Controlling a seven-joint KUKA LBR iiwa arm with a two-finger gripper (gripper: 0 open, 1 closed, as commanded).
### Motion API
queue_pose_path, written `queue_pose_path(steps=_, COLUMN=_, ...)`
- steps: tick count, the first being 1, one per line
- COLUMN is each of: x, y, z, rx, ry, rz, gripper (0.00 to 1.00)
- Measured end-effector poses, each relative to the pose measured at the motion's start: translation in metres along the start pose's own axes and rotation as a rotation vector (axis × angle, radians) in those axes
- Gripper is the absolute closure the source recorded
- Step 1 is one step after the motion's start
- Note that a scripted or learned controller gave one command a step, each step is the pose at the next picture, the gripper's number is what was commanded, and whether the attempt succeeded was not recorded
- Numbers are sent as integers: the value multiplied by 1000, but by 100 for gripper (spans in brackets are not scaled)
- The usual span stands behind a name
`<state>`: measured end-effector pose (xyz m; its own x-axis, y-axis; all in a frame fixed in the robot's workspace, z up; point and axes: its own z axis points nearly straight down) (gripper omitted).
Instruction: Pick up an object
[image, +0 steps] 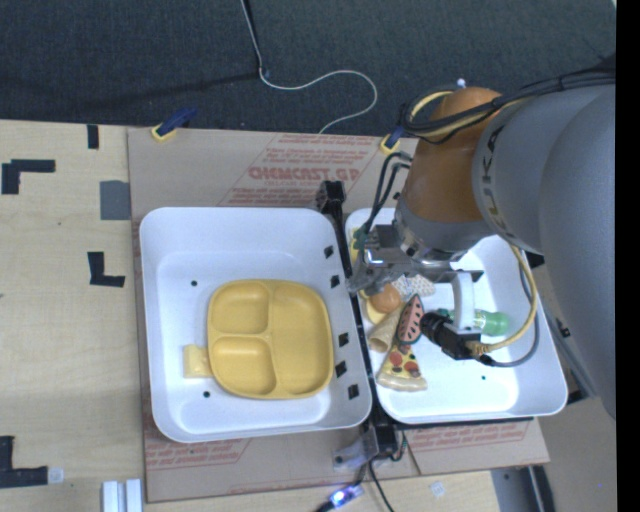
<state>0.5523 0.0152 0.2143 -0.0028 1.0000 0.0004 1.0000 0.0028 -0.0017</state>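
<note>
You'll see two white bins on a cardboard sheet over the wooden bench (60, 300). The gripper (385, 270) hangs over the right bin (520, 395) — its fingers' state can't be told — above the toy pizza slice (405, 370); a yellow divided plate (270, 337) fills the left bin (170, 240).

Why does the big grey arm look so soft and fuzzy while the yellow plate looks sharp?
In the camera view the arm sits much nearer the lens, so it looks soft-edged, while the yellow plate down in the left bin is crisp; the light is even and soft, with faint shadows along the bin walls and a mild sheen on the orange band.
</note>
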Motion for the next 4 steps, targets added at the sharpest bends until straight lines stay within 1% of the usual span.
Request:
queue_pose_path(steps=1, x=8, y=6, z=-17, rx=-1, ry=0, rz=0, gripper=100)
queue_pose_path(steps=2, x=-4, y=0, z=-17, rx=1, ry=-2, rz=3, gripper=100)
queue_pose_path(steps=3, x=1, y=-1, z=1, rx=2, ry=-2, rz=2, gripper=100)
queue_pose_path(steps=4, x=1, y=-1, z=-20, rx=-1, ry=0, rz=1, gripper=100)
